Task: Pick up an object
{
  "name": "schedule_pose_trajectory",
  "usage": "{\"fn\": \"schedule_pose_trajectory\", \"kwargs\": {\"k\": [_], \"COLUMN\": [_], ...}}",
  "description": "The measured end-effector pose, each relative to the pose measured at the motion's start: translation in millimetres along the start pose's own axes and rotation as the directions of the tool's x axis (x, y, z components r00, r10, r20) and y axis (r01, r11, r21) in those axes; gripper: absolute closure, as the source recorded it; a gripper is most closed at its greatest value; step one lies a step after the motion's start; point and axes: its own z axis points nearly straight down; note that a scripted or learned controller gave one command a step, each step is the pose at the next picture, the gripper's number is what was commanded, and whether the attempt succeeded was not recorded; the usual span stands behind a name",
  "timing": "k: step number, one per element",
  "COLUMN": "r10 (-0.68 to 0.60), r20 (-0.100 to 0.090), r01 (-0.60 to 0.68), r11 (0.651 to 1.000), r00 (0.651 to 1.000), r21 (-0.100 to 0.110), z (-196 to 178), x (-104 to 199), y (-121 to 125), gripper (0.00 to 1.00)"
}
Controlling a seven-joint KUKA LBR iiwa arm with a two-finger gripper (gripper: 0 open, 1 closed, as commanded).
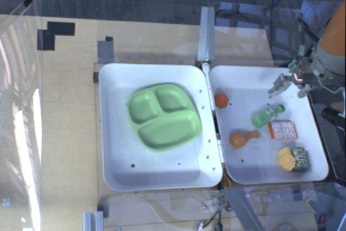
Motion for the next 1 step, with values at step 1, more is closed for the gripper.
{"fn": "schedule_pose_trajectory", "kwargs": {"k": [1], "r10": [0.014], "r20": [0.005], "r01": [-0.014], "r11": [1.000], "r00": [1.000], "r21": [-0.020], "z": [115.9], "x": [-4.0], "y": [5.6], "gripper": [0.00]}}
